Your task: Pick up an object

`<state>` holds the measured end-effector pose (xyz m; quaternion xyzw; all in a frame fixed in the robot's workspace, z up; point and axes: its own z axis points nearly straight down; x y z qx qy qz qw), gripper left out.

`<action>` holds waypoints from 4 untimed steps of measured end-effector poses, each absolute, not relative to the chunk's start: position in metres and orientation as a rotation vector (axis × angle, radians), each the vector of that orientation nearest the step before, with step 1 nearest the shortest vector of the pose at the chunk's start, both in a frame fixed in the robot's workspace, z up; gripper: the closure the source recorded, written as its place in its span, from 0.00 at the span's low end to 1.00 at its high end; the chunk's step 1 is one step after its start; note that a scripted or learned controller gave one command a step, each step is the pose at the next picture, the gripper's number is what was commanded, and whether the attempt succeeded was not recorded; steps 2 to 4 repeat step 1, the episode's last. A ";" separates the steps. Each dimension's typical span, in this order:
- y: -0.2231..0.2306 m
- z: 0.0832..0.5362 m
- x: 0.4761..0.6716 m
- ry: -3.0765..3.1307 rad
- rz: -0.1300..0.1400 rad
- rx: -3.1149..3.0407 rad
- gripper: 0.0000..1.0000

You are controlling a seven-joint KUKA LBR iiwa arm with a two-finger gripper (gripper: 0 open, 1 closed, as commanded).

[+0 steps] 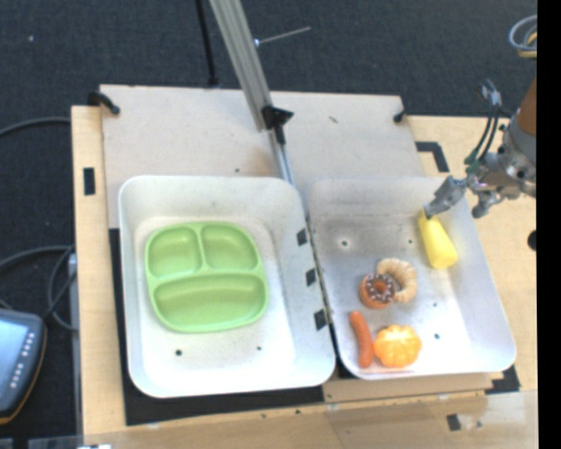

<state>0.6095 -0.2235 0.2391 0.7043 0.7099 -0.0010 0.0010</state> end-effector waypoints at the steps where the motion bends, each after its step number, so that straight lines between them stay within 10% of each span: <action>1: -0.224 0.251 0.610 2.233 -0.002 2.203 1.00; 4: -0.224 0.251 0.610 2.233 -0.002 2.203 1.00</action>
